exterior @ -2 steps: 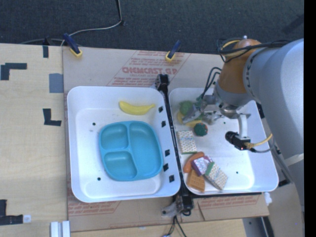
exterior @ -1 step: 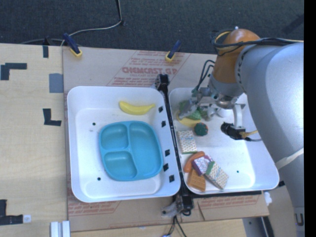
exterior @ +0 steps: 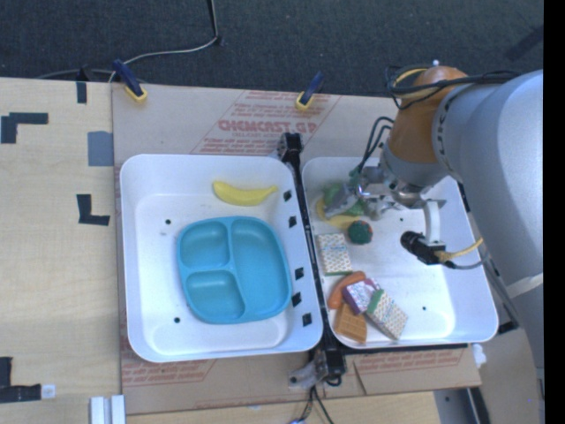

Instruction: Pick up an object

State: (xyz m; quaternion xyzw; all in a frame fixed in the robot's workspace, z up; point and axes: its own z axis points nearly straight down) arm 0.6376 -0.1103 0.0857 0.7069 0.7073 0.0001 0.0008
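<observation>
In the right bin (exterior: pixel 441 321), my gripper (exterior: pixel 351 200) hangs low over the far left corner. It sits right at a grey-green object (exterior: pixel 332 198), and I cannot tell whether it touches it. A dark green round item (exterior: pixel 359 231) lies just in front of the gripper, with a small yellow piece (exterior: pixel 339 223) beside it. A checkered pad (exterior: pixel 335 253) lies nearer along the bin's left wall. At the near left lie an orange carrot (exterior: pixel 339 291), a purple box (exterior: pixel 357 297), an orange waffle-like piece (exterior: pixel 351 327) and a green-and-beige box (exterior: pixel 387 314).
The left bin (exterior: pixel 141 237) holds a yellow banana (exterior: pixel 243 193) at the back and a blue divided plate (exterior: pixel 234 268) in the middle. Black clips (exterior: pixel 290 145) join the bins along the shared wall. The arm's grey body (exterior: pixel 503 175) covers the right bin's right side.
</observation>
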